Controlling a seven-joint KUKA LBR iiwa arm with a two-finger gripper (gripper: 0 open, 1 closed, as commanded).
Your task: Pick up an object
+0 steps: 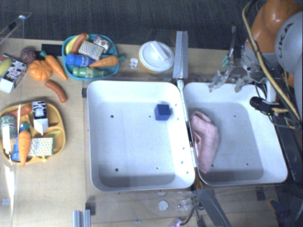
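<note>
On the pale wooden desk (pixel 71 174), a small blue cube (pixel 162 111) sits in the left bin (pixel 118 174); pincer (pixel 228 82) spread apart.

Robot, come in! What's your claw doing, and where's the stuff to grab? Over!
Gripper open, hovering over right bin's far edge, holding nothing. Pink cloth in that bin; blue cube in left bin. Nothing blocking.

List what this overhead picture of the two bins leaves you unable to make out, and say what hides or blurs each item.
- Hand over the right bin's far edge: small and blurred, so its grip is unreadable.
- Pink cloth: its folds hide anything beneath.
- Blue block in the left bin: too small for surface detail.
- Packets in the yellow tray: print too small to read.
</note>
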